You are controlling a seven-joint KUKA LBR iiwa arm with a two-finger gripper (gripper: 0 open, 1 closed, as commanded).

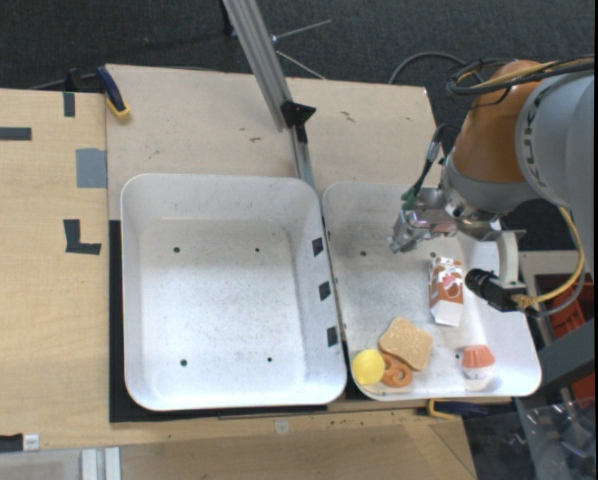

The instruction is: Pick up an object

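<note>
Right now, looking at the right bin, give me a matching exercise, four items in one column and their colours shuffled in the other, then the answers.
Items
1. ball
2. bread slice
3. carton
4. gripper

Colours
A. white with orange-brown print
B. yellow
C. metallic grey
D. tan

Pairs: 1-B, 2-D, 3-A, 4-C

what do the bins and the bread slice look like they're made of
Bins: likely moulded plastic, white with a dull sheen, rounded corners and dark speckles. Bread slice: probably foam or plastic toy food; its tan face looks smooth, but it is too small to be sure.
</note>
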